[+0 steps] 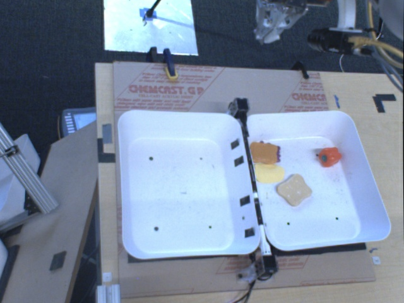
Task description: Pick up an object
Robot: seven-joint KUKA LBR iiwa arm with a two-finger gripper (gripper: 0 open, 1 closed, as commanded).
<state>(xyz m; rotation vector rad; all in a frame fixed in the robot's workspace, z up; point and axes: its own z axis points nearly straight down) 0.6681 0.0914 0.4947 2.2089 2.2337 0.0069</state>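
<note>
Toward four o'clock in the right bin (353, 137) lies the toast-shaped toy (294, 190), probably light and stiff; we'd pinch its edges. Our gripper (273, 23) hangs high, grip unclear.

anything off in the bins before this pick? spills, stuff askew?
Nothing stands out. The orange-and-purple piece, yellow slice, toast-like piece and small red-orange item all lie flat inside the right bin. The gripper hangs beyond the bench.

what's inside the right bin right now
The right bin holds four small items: an orange piece over something purple, a yellow flat piece, a tan toast-like piece and a red-orange item. Most of the purple thing is covered.
</note>
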